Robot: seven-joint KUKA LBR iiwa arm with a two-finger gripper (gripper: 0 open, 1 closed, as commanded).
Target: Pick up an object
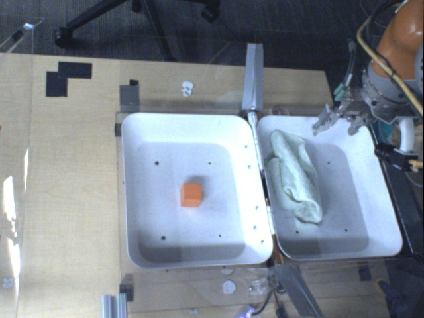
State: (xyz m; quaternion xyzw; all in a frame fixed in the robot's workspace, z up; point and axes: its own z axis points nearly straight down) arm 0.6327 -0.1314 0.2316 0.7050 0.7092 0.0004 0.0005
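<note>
A small orange cube [191,195] lies near the middle of the left white bin [142,237]. A crumpled pale green cloth [295,176] stretches along the left side of the right white bin [371,240]. My gripper [340,117] hangs over the back edge of the right bin, to the right of and beyond the cloth. Its two fingers are spread apart with nothing between them.
A metal post [252,75] stands at the back between the two bins. The arm's orange band [401,35] and cables [381,65] crowd the upper right. An office chair base [142,5] sits on the floor beyond the bench.
</note>
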